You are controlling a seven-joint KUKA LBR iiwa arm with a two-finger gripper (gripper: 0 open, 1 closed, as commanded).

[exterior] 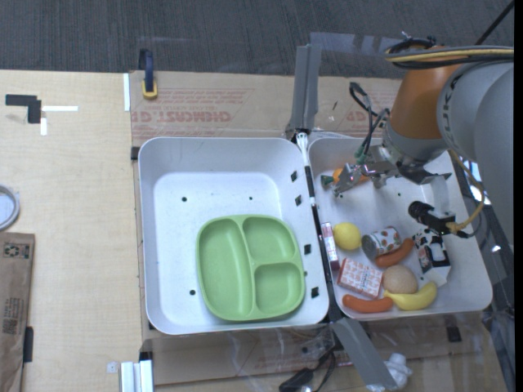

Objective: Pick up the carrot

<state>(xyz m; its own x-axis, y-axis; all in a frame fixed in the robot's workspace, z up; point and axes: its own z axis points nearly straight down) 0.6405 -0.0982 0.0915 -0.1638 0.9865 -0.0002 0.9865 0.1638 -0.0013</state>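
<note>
Starting at the left of the bench (73, 219), a roll of tape (5, 208) and a brown paper bag (14, 296) lie at the edge, well apart from both bins. The left bin (159, 219) holds a green divided plate (249, 266), set toward its front right.

The right bin (470, 288) touches the left bin along a shared rim. A slim tube (329, 245) lies along its left wall. Just beside it sits a lemon (347, 235), with a patterned box (360, 277) in front of it. A short red-orange sausage-shaped piece (368, 304) lies along the front wall.

The carrot (395, 254) lies mid-bin, tilted, its upper end tucked under a small can (382, 240) that touches it from the left. A pale egg-shaped item (400, 280) sits just in front of the carrot, and a banana (413, 298) curves around that item's front. A black-and-white object (432, 251) stands just to the carrot's right. The carrot is thus hemmed in on the left, front and right.

The gripper (359, 172) sits over the rear left part of the right bin, apart from the carrot and behind the lemon. A small orange patch (337, 175) shows at its tip; what it is cannot be determined. Whether the gripper is wide or narrow cannot be determined. The arm (482, 104) covers the bin's rear right corner.
</note>
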